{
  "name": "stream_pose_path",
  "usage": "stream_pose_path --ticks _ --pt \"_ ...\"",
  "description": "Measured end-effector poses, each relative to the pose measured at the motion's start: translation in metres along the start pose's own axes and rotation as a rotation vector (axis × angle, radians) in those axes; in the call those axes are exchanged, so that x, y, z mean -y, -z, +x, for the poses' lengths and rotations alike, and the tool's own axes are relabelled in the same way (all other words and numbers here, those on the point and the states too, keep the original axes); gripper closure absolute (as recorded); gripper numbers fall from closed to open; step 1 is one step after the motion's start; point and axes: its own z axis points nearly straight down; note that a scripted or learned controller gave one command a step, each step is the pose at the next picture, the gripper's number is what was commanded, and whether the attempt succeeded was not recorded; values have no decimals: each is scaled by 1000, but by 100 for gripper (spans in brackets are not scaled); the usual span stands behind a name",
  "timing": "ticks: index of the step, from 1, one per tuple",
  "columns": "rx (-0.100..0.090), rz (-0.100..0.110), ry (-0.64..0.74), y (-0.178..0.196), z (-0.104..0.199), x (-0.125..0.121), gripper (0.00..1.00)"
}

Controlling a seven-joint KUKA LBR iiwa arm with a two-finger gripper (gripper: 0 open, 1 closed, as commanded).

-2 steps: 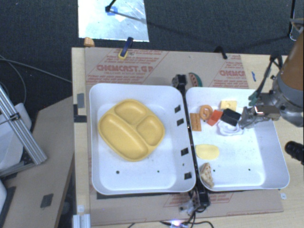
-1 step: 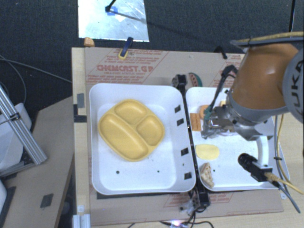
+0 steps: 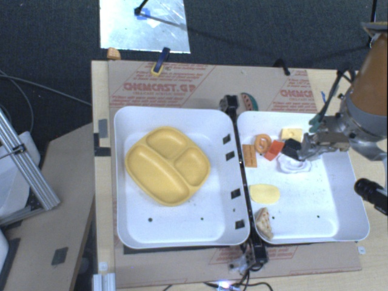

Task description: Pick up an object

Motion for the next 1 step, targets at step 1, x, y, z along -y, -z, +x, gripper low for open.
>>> stream_pose_path --ticks 1 --pt "-5 11 15 -51 76 2 100"
